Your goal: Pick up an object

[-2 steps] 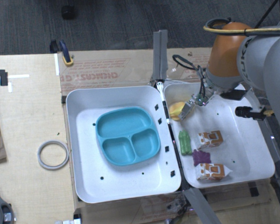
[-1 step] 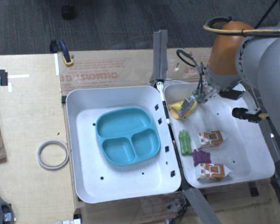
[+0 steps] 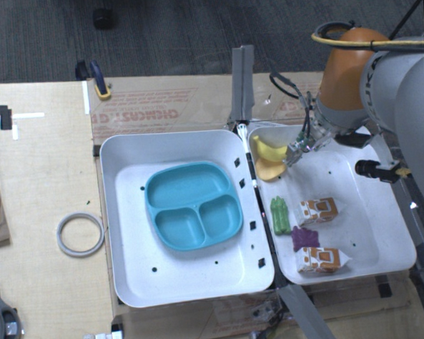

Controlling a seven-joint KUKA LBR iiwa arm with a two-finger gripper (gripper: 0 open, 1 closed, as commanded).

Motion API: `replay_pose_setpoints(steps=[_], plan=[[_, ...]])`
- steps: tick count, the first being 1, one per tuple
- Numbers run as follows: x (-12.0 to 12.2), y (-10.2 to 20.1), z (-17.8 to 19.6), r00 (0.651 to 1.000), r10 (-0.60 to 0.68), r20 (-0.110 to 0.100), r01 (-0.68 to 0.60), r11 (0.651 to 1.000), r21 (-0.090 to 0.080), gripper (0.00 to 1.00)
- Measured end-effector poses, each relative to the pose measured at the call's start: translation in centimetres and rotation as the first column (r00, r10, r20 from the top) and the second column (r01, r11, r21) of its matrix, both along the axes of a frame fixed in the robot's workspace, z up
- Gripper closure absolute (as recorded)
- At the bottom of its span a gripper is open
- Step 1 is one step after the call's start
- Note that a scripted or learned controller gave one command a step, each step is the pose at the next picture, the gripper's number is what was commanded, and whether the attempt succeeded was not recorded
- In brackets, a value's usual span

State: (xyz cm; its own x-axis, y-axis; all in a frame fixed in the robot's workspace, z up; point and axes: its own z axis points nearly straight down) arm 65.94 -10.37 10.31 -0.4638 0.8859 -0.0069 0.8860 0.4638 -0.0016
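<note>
Gripper (image 3: pixel 295 151): low in the right bin's (image 3: pixel 376 212) far left corner — touching the banana (image 3: pixel 269 150); grip state cannot be told.
Banana: against the bin's left wall, on an orange piece (image 3: pixel 271 171).
Left bin (image 3: pixel 122 228): blue tray (image 3: pixel 193 205).

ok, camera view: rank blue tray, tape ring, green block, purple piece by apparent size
1. blue tray, clearly largest
2. tape ring
3. green block and purple piece: look about alike, the green one longer and the purple one squatter, so I won't rank them.
</note>
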Motion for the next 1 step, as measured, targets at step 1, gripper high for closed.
replay_pose_setpoints(steps=[1], plan=[[0.01,0.02,0.0,1.0,0.0,0.0,0.0,1.0,0.0,0.0]])
